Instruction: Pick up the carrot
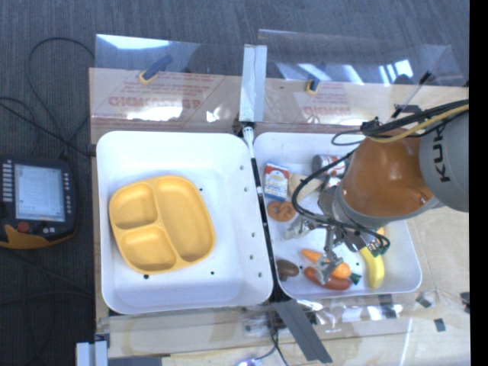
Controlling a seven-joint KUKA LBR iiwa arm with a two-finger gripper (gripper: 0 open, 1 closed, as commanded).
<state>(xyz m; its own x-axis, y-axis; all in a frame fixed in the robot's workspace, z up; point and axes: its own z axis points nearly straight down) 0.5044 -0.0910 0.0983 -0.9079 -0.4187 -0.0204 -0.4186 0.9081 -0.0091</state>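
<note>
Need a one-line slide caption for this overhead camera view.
Gripper lowered over the carrot in the right bin; yellow tray in the left.

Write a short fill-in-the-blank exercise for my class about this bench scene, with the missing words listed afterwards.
1. The yellow tray lies in the ______ bin as the camera sees it.
2. The tray has ______ compartments.
3. The banana lies in the same bin as the ______, the thing to be picked up.
4. The band above the wrist of the arm is ______.

Missing words: left; three; carrot; orange
</note>
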